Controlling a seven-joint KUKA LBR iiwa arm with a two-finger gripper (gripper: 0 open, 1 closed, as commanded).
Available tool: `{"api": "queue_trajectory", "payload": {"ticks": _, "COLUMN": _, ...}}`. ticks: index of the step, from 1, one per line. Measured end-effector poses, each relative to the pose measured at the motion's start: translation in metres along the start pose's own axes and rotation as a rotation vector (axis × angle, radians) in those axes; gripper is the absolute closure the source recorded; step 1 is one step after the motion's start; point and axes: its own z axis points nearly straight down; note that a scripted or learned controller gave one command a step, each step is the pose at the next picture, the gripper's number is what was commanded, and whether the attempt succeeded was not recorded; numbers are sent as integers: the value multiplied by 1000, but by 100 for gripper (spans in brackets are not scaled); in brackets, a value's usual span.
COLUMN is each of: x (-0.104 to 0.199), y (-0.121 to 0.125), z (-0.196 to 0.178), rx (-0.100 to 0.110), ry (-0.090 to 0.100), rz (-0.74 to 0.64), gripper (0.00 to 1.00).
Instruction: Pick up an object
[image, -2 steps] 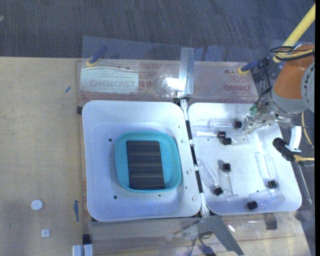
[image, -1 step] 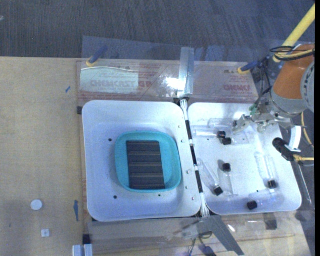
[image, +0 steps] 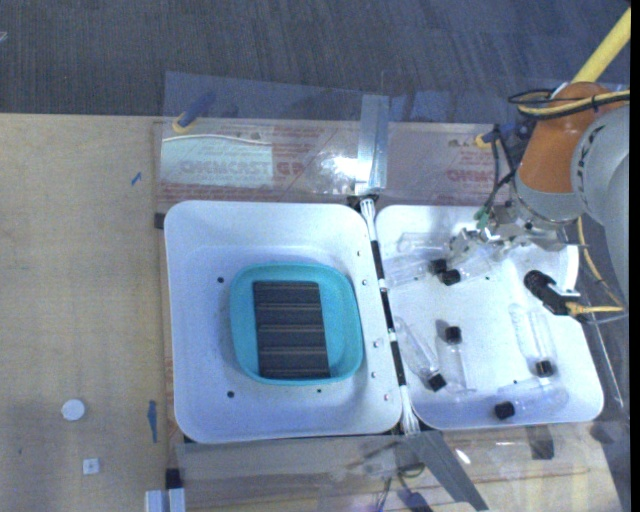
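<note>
Arm (image: 585, 150) reaching in from right, wrist angled down over right bin (image: 585, 395) back edge. End effector (image: 478, 240) low among clear vials (image: 420, 250); finger state: cannot tell. Nothing visibly held.

White bins (image: 190, 300) — a teal tray (image: 245, 345) bearing dark ridged slats (image: 290, 328), clear black-capped vials (image: 455, 352).

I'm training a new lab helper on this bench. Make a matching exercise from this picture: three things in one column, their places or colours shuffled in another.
Things:
1. teal tray
2. gripper
3. orange band

Places:
A. on the arm above the wrist, upper right of the view
B. inside the left bin
C. over the top of the right bin, near clear vials

Pairs: 1-B, 2-C, 3-A
</note>
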Motion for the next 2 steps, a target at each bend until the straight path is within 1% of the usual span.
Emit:
{"api": "queue_trajectory", "payload": {"ticks": 1, "x": 3, "y": 4, "z": -12, "rx": -14, "ry": 0, "rz": -2, "gripper": 100}}
{"api": "queue_trajectory", "payload": {"ticks": 2, "x": 3, "y": 4, "z": -12, "rx": -14, "ry": 0, "rz": -2, "gripper": 0}}
